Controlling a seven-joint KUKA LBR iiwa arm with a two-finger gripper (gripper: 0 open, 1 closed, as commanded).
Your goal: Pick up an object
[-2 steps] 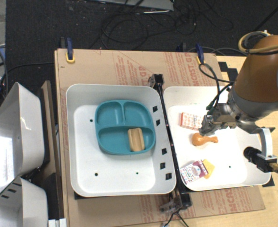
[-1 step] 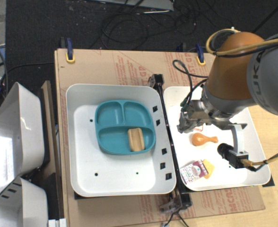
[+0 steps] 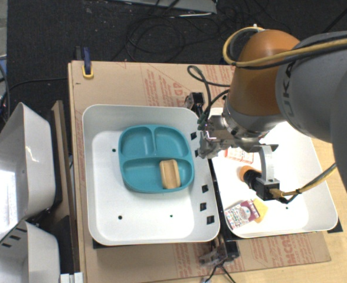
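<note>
Hanging over the seam between the two white bins, the arm [image 3: 291, 81] carries its gripper [image 3: 212, 140] low at the right bin's [image 3: 315, 158] left edge, close to the left bin's [image 3: 102, 175] right wall; the wrist bulk covers it, so whether the pincer is spread or pressed together cannot be told. Nothing shows pinched in it. Left bin: a teal divided plate [image 3: 156, 158] sits near the centre, with a tan bread-like piece [image 3: 170, 174] lying in its lower right compartment, presumably staged as a separate target. Right bin: an orange round item [image 3: 246, 173] lies just below and right of the gripper, partly under a black fitting; a small printed packet [image 3: 242, 213] rests near the bin's front edge, well apart from the pincer. Nearest candidate, by judgement, is the orange item.
</note>
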